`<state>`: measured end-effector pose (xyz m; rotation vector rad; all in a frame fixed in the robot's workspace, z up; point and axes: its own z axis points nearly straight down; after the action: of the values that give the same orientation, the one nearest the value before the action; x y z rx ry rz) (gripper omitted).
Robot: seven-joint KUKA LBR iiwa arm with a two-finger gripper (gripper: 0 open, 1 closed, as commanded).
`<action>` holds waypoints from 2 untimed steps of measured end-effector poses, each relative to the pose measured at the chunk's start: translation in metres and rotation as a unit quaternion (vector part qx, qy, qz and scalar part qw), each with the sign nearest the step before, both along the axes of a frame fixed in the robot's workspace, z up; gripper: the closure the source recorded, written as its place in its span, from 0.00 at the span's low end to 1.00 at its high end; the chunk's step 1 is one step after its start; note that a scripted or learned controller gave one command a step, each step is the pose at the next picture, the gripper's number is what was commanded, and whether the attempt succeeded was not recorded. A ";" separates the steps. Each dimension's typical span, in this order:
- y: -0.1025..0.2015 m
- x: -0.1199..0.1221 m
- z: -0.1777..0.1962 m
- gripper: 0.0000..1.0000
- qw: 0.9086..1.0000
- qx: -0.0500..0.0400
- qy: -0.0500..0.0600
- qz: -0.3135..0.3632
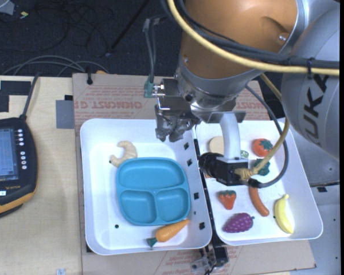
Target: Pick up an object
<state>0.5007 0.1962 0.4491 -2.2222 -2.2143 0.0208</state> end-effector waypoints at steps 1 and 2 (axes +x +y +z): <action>0.023 -0.028 -0.152 1.00 1.000 -0.001 0.004 0.002; 0.013 -0.024 0.017 1.00 1.000 0.007 -0.014 0.002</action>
<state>0.4770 0.2093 0.4663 -2.2244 -2.2261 -0.0240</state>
